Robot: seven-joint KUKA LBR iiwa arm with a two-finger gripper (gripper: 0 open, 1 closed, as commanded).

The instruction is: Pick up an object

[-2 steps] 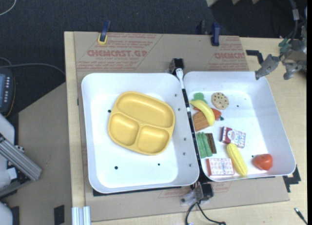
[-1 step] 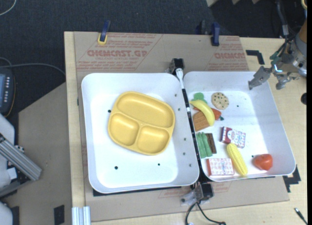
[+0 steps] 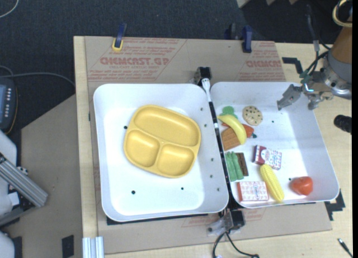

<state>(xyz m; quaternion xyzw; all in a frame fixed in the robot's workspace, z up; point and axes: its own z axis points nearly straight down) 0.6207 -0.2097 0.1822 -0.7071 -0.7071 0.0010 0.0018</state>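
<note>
Gripper: the grey two-finger gripper (image 3: pixel 300 97) hangs over the right white plastic bin's (image 3: pixel 321 134) upper right corner, fingers spread apart, nothing between them.
Right bin contents: yellow plastic banana (image 3: pixel 235 127), round speckled cookie (image 3: pixel 252 115), red and white carton (image 3: pixel 267 156), yellow corn cob (image 3: pixel 272 182), red tomato (image 3: pixel 302 185), pink and white box (image 3: pixel 253 191), green and brown bar (image 3: pixel 236 164); all well apart from the gripper.
Left bin: the left white plastic bin (image 3: pixel 112 184) holds a yellow three-compartment plate (image 3: pixel 161 140).
</note>
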